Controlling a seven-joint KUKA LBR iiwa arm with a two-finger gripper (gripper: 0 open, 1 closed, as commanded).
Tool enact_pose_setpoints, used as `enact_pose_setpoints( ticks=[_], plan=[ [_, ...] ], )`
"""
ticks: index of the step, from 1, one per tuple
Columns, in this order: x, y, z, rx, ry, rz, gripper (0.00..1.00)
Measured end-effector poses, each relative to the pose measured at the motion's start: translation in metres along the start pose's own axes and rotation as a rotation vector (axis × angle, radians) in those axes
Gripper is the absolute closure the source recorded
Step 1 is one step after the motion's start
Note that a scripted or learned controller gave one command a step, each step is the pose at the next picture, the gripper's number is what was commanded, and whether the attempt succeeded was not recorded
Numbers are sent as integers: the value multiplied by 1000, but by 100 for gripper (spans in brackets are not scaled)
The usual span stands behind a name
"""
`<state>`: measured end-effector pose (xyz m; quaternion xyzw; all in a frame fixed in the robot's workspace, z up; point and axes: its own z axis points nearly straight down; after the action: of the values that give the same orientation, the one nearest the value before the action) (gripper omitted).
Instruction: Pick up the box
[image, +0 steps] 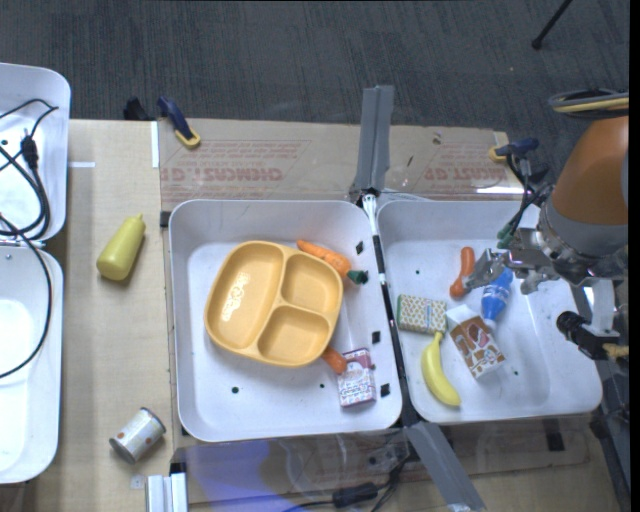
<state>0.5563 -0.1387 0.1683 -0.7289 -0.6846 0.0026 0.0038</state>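
From my station I see the arm (592, 190) reaching over the right bin (560, 400), its gripper (497, 272) above a blue bottle (494, 299) beside a sausage (464, 271). A green box (422, 313), a banana (438, 372) and a brown carton (477, 346) lie nearby. The left bin (200, 400) holds a yellow divided plate (275, 302), a carrot (324, 256) and a pink box (356, 378).

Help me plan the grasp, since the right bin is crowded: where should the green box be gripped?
Probably from straight above, across the short sides of the green box. It lies flat in the right bin, its long faces too broad. The banana sits close below it, so closing along its length, from left and right, looks safer.
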Motion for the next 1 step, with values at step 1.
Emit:
enact_pose_setpoints(
  ticks=[1],
  plan=[
    [-3, 1, -11, -3, -2, 4, 100]
  ],
)
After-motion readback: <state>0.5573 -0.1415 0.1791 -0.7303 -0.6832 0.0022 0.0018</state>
